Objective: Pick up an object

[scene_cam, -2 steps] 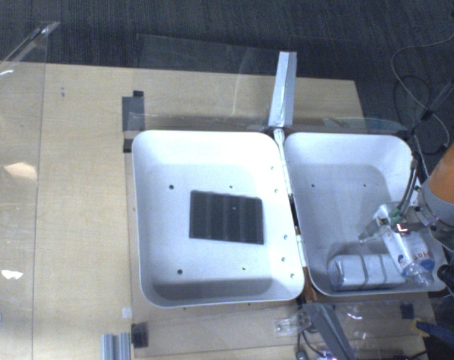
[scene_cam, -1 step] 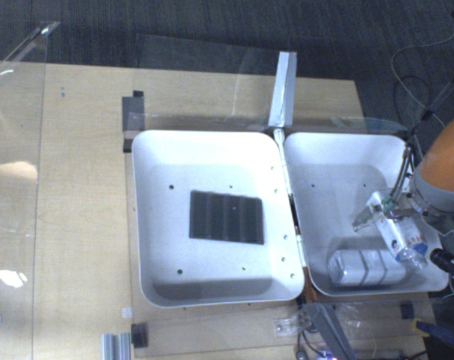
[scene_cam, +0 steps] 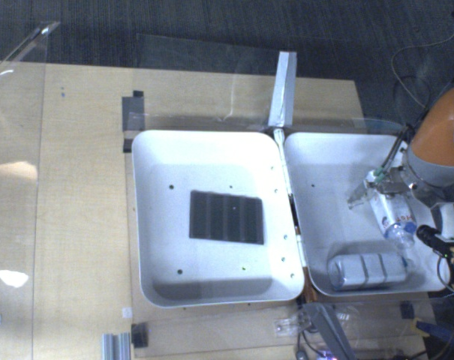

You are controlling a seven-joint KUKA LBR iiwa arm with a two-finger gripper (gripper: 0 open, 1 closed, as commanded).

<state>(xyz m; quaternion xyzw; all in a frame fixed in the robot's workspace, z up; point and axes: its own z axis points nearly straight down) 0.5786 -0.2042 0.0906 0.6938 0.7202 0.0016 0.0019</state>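
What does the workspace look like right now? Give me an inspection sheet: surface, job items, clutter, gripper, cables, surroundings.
Surface: wooden bench carrying left bin and right bin, side by side.
Job's things: dark ridged pad lies flat in the left bin; grey ridged block and clear plastic bottle lie in the right bin.
Clutter: nothing seen.
Gripper: gripper over the right bin, beside the bottle; finger state unclear.
Cables: black cables at the right bin's edge.
Surroundings: dark carpet beyond the bench.

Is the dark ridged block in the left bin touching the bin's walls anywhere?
Apart. The camera view shows the dark ridged block lying mid-floor in the left bin, with bare white floor visible on all four sides of it.
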